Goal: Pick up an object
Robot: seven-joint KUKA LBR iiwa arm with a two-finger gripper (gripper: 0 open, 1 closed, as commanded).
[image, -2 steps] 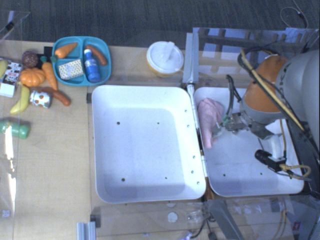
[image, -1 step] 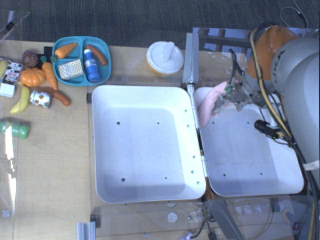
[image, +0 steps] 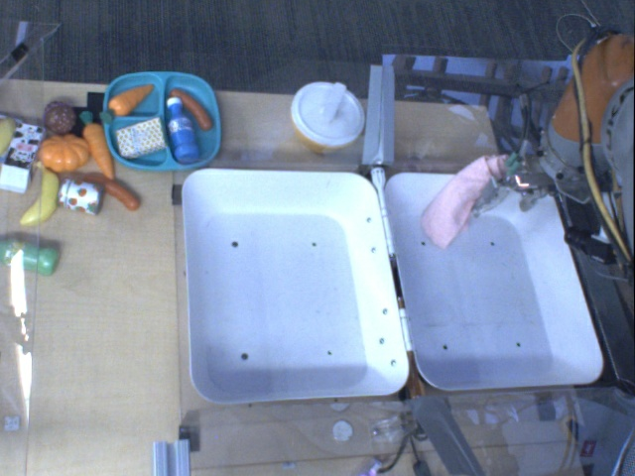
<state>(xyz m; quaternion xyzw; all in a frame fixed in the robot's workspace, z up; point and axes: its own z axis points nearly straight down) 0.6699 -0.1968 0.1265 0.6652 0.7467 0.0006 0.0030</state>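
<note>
Pink cloth (image: 453, 206): we see a soft pink cloth hanging over the upper part of the right bin, its top end caught at the gripper and its lower end drooping toward the bin floor.
Gripper (image: 493, 188): we find it above the right bin's upper right area, reaching in from the right; its fingers are closed on the top end of the pink cloth.
Arm (image: 595, 97): we see grey metal with an orange band at the far right, with cables running beside it.
Right bin (image: 506, 335): we see a shallow white bin, its floor bare below the cloth.
Left bin (image: 288, 296): we see a matching white bin just beside the right one, touching along a shared hinge-like edge.
Bench (image: 89, 345): we see pale wood to the left of the bins.
Blue tray (image: 162, 119): we see a divided blue tray of toy food at the bench's upper left, with more toy food scattered to its left.
White lidded cup (image: 327, 115): we see it behind the left bin, near the top edge.
</note>
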